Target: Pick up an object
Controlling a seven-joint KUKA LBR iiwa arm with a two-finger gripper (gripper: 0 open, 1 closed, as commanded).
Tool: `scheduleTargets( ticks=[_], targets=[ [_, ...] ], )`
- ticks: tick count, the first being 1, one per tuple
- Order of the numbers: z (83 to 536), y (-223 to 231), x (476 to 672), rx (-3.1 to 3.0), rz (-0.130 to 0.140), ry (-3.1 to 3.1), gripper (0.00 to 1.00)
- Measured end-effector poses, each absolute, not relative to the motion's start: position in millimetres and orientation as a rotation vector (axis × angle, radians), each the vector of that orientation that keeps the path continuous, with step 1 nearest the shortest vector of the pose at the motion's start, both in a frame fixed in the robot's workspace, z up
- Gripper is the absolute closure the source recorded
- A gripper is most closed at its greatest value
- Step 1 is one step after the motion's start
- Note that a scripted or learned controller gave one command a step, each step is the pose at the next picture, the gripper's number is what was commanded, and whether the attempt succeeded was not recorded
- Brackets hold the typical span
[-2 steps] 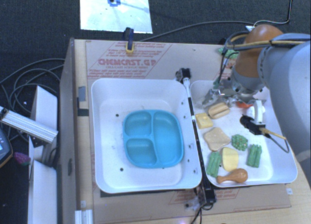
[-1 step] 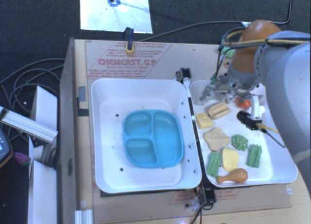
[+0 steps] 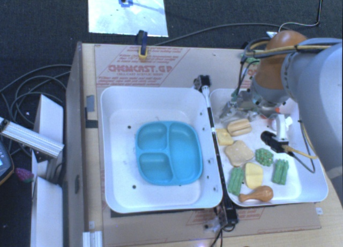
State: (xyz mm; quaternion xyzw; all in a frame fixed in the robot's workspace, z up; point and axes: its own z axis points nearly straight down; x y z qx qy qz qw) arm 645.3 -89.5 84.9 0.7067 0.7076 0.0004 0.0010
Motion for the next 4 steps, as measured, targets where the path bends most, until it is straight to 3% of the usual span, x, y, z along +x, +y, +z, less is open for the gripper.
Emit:
scheduleTargets(
  ticks=[1,2,3,4],
  targets=[
    [85,-115,669.2,2.218,0.002,2.221,0.00],
    [85,-89,610.3,2.219,0.001,2.223,0.00],
    [96,-90,611.5,2.217,0.005,2.222,1.00],
    [185,-49,593.2,2.215,0.004,2.225,1.00]
  ],
)
